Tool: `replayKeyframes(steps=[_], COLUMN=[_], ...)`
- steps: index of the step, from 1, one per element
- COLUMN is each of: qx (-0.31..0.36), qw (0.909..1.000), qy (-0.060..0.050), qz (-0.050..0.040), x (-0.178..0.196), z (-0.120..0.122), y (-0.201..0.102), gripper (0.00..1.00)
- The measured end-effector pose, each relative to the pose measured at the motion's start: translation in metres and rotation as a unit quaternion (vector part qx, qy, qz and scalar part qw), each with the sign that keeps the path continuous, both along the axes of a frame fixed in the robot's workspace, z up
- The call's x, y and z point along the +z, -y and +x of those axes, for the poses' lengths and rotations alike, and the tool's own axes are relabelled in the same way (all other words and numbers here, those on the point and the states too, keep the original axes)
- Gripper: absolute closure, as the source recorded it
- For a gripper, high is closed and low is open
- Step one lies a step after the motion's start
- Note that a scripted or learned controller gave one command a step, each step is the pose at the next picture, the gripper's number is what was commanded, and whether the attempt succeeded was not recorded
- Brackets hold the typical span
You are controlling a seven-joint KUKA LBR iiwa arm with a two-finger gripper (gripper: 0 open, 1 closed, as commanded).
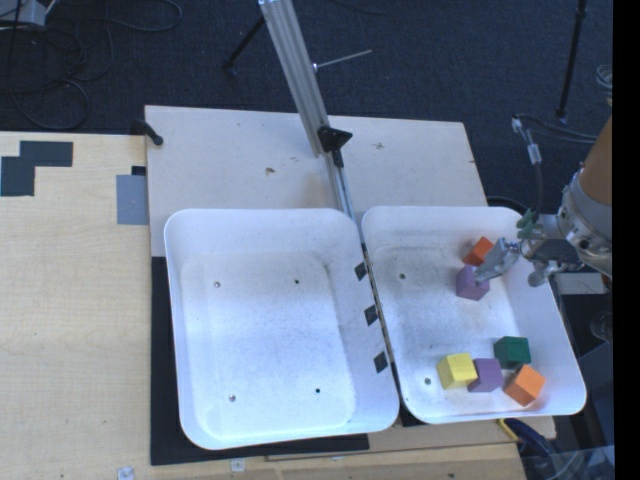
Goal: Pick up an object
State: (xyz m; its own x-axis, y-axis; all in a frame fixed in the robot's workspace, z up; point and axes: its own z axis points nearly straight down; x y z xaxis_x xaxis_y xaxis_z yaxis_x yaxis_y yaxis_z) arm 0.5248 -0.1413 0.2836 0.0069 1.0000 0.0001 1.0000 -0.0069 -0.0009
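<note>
Though reaching in from three o'clock, gripper [493, 271] poised directly over purple block [470, 284] in right bin [415, 230]; finger spread not discernible, grasp unconfirmed. Orange block [480, 249] adjacent at one o'clock. Remaining blocks clustered at five o'clock.

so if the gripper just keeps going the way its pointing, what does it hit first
Probably the purple block: the gripper points left and down into the right bin, its tip right at that block, with the orange block just beside. Depth from this slant is uncertain.
</note>
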Motion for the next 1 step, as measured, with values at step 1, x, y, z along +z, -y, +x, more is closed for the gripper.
replayKeyframes(steps=[1], qx=[0.004], qw=[1.0], qy=[-0.001], qz=[0.0], x=[-0.194], z=[0.063], y=[0.0159], gripper=[0.0])
